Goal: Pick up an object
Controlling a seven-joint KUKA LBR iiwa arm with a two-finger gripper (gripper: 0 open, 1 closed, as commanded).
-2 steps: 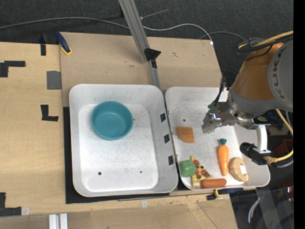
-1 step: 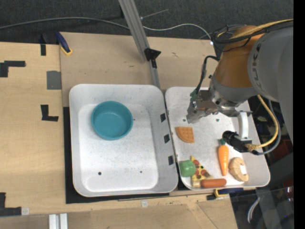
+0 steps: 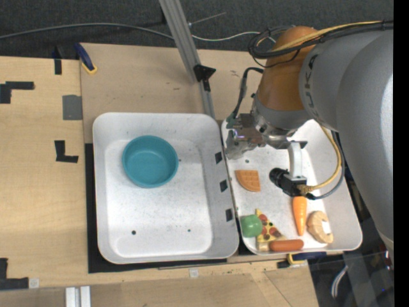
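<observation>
My gripper (image 3: 238, 141) hangs over the far left corner of the right bin (image 3: 348, 232), below the orange band of the arm. Just in front of it lies an orange waffle piece (image 3: 249, 180), apart from the gripper. Further forward in the same bin are a carrot (image 3: 299, 214), a green toy (image 3: 251, 224), a tan bread piece (image 3: 319, 226), a red sausage (image 3: 285, 245) and a small yellow and red piece (image 3: 265, 226). Nothing shows in the gripper's grasp.
The left bin (image 3: 108, 235) holds a blue bowl (image 3: 150, 161) at its far left. A grey metal pole (image 3: 185, 40) slants down to the bins' far edge. A black fitting (image 3: 284, 180) on the arm's cable hangs over the right bin.
</observation>
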